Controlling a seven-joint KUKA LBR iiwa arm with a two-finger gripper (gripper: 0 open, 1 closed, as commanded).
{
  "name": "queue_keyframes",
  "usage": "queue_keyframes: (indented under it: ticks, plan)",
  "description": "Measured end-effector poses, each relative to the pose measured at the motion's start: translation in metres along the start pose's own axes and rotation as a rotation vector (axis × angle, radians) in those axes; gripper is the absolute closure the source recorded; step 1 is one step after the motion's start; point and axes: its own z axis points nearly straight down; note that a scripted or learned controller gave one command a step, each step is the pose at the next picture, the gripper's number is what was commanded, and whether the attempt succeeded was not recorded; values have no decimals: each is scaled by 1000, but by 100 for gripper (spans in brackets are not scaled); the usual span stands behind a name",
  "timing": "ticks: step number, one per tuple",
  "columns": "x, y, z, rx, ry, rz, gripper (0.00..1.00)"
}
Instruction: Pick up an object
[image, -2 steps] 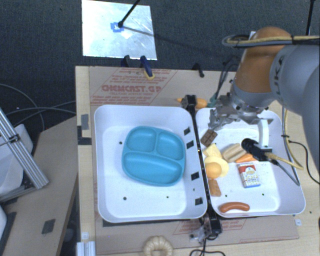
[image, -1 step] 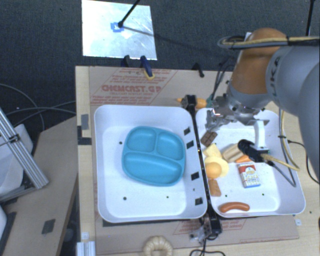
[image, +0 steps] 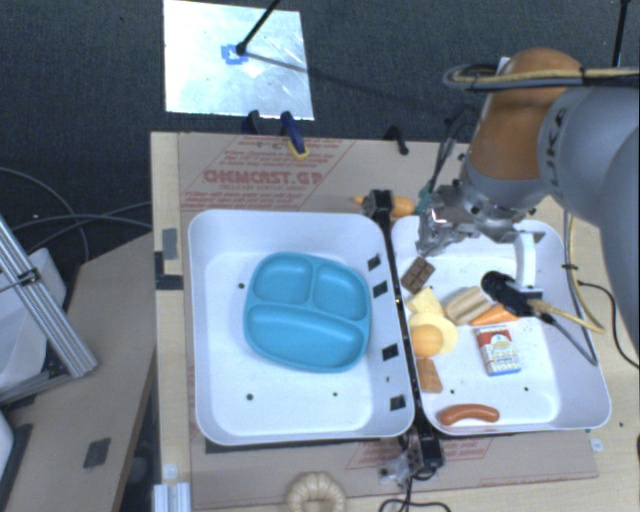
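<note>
Nearest the camera, a beige braided ring (image: 316, 492) lies on the bench in front of the two bins. Just inside the front wall of the shallow white right bin (image: 545, 392) rests a red-orange toy sausage (image: 469, 413). Behind it, a thin brown stick-shaped biscuit (image: 429, 374) lies against the divider. A small red and white printed box (image: 498, 352) sits apart towards the middle of the bin. Farther back there is a cluster: a round yellow-orange ball (image: 428, 340), a pale yellow block (image: 424, 303) touching it, a tan bread-like roll (image: 465, 303) and an orange wedge (image: 493, 315) beside that. The shallow white left bin (image: 222, 400) holds a light blue divided plastic plate (image: 307, 308) lying flat near its middle. Past the cluster, a brown ridged square piece (image: 416, 272) lies tilted near the divider. The gripper (image: 437, 236) hangs just behind and above it, at the far left corner of the right bin. Whether the gripper is open or closed cannot be told, and nothing can be seen held in it. Beyond the bins, a small orange object (image: 401, 207) lies on the printed cardboard sheet (image: 262, 176).
</note>
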Motion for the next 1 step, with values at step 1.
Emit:
queue_keyframes:
  ticks: [1]
  plan:
    - [-1, -3, -13, 0, 1, 0, 100]
